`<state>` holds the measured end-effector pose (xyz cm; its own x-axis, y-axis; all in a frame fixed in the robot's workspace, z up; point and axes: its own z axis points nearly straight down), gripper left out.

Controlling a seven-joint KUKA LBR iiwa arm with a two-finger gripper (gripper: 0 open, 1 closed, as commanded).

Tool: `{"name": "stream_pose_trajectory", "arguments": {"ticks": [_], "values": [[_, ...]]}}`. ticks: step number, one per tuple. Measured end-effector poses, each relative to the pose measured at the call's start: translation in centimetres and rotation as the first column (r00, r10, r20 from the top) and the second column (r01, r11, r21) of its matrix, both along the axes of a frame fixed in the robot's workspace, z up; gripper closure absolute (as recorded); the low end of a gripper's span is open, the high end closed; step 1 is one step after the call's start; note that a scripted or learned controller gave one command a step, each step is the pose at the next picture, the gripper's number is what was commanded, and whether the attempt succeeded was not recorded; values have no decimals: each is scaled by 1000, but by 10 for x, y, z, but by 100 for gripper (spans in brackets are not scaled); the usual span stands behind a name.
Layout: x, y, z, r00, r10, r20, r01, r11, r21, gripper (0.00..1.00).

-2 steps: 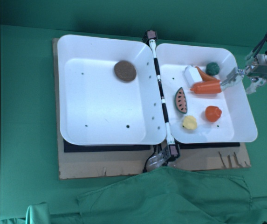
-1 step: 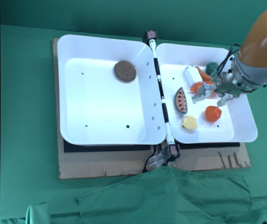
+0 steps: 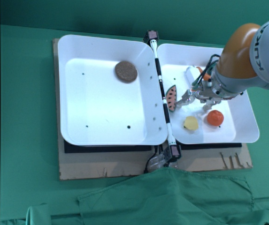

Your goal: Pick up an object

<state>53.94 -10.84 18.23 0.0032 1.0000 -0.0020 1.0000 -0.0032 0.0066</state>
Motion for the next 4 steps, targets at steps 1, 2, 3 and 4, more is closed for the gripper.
{"name": "stream_pose_trajectory", "arguments": {"ticks": [1,2,3,4], "values": [[-30,-76,3,1000,-5,11,5,1000,-2,0],[37,-11,3,1000,6,12,-6,1000,-4,0],[59,-80,2,1000,-3,8,3,1000,-3,0],[122,-79,1,1000,3,-2,-3,1000,-2,0]]}}
